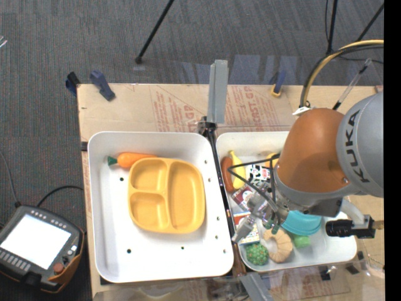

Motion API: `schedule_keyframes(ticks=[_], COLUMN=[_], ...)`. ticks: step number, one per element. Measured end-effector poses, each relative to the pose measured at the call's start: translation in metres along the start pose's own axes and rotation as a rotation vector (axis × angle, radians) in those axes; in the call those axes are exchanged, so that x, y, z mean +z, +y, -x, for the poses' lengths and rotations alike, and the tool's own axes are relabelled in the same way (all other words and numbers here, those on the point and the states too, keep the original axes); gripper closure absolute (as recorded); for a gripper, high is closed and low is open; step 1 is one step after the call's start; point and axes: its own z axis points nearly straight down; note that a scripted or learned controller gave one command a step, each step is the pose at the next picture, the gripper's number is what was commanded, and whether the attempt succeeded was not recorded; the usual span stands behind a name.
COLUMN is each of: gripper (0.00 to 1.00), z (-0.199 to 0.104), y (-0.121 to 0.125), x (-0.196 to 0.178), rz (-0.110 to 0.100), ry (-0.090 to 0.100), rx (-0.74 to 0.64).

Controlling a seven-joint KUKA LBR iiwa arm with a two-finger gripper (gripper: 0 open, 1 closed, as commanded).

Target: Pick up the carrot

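Observation:
The carrot (pixel 133 159), orange with a green top at its left end, lies in the left bin (pixel 99 218) near the far left corner. It rests against the upper edge of a yellow divided plate (pixel 167 194). My gripper (pixel 249 217) is low over the left part of the right bin (pixel 348 251), well to the right of the carrot and across the wall between the bins. It looks open, with nothing held between the fingers (pixel 242 231). The arm's orange band and grey wrist hide the middle of the right bin.
The right bin holds several toys: a banana (pixel 236 166), a black-and-white patterned piece (pixel 258 175), a teal bowl (pixel 301 223), a tan croissant (pixel 280 244) and a green broccoli (pixel 255 254). A grey post (pixel 218 96) stands behind the bins.

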Motion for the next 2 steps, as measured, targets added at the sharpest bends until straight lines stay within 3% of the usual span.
schedule_keyframes(ticks=[1,2], gripper=[0.0,1.0], z=[-0.0046,-0.0039], y=[0.0062,0.0058], x=[0.0001,-0.0083], rz=[0.0,-0.003], ry=[-0.001,0.001], rx=[0.247,0.244])
